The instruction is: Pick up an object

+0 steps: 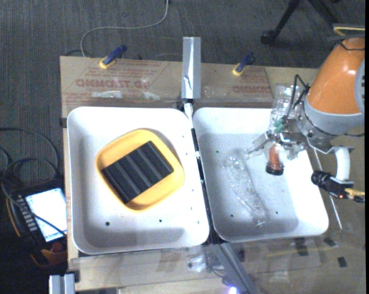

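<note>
Where carpet point(80, 11) spreads, bench point(141, 81) bears bins point(80, 182)

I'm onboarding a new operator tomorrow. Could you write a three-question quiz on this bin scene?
1. True or false: the yellow tray with the black ribbed insert lies in the right bin.
2. Which bin holds the clear crinkled plastic item?
A. left
B. right
3. Fill in: the gripper hangs over the ___ bin.

Key: 1 false, it lies in the left bin; 2 B; 3 right.
</note>
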Controlling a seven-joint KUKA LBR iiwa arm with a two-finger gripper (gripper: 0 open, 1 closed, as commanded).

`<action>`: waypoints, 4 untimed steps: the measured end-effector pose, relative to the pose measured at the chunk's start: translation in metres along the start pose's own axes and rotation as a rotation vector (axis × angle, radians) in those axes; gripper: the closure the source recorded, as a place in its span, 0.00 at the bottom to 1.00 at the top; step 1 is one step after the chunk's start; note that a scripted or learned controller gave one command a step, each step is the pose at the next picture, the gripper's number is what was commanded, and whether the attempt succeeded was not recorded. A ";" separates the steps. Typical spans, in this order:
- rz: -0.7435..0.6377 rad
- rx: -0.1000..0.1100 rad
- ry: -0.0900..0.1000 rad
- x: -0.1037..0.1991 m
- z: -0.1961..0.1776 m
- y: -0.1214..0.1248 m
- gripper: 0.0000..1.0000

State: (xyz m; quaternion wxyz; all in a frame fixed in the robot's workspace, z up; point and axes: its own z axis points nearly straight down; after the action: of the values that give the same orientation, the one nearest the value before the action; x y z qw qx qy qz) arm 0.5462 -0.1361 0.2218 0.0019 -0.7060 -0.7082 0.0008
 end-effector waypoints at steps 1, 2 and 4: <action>-0.089 -0.001 -0.003 -0.044 0.013 0.030 0.00; -0.085 -0.001 -0.001 -0.087 0.030 0.066 0.00; -0.135 -0.001 -0.006 -0.088 0.042 0.104 0.00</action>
State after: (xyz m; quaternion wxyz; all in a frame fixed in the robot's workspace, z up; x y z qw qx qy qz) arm 0.6507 -0.2238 0.1791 -0.0005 -0.6567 -0.7541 0.0023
